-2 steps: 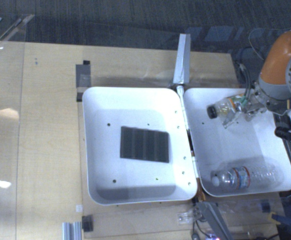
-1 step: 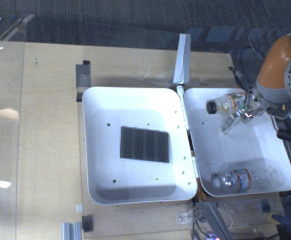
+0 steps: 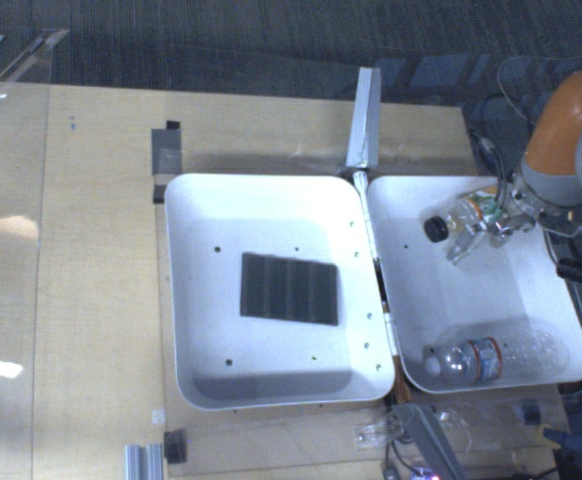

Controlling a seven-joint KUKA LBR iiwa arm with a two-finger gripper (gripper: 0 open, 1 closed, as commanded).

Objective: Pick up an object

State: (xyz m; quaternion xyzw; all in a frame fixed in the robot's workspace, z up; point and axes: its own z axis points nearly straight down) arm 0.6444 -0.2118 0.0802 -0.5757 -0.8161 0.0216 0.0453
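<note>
The end effector [image 3: 463, 246] hangs over the far-left part of the right-hand shallow white bin [image 3: 531, 288], above bare floor. From this slant I cannot tell whether it is spread or pressed together, and no object shows at its tip. Behind it, the grey arm with an orange band [image 3: 561, 133] reaches in from the right.

The closest candidate is a clear plastic bottle with a blue label [image 3: 479, 360]. It lies on its side along the near wall of the same bin, cap end to the left, well apart from the end effector. The left-hand shallow white bin [image 3: 201, 228] holds a dark grey ribbed rectangular pad [image 3: 289, 289], lying flat near its middle. Both bins sit side by side on the pale wooden worktop [image 3: 91, 268].

The step in hand looks like the approach, with no grasp made yet. The next move probably calls for a shift toward the near side of the bin, then lining up across the bottle's round body before descending. The bottle could roll or slip against the wall.
</note>
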